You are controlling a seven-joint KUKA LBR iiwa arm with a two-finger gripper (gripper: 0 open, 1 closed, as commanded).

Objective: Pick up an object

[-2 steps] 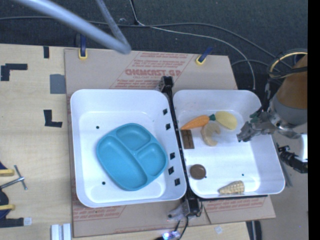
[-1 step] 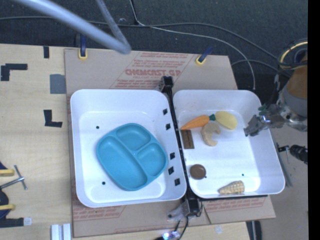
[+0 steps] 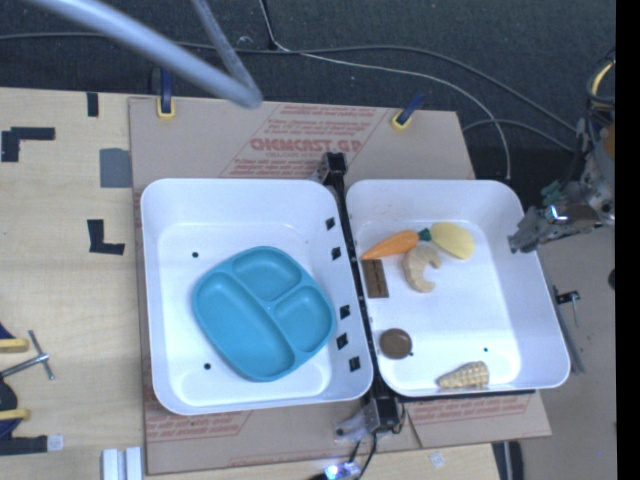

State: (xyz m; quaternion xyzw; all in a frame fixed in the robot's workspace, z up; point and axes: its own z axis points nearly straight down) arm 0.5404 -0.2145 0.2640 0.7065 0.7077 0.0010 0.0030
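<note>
Hovering just outside the right bin (image 3: 535, 298) rim, gripper (image 3: 530, 230) is sitting right of the lemon (image 3: 452, 239). Can't tell its state. Lemon is lying in the bin's upper part, beside the carrot (image 3: 390, 245), long axis roughly left-right.

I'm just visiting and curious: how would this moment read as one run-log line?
stage: pick not begun | pincer: at right bin's outer right rim | right bin: carrot, lemon, corn | left bin: blue plate

Wooden bench (image 3: 60, 268), brown printed board (image 3: 300, 138) on it, seemingly cardboard, two white bins (image 3: 160, 208) atop
</note>
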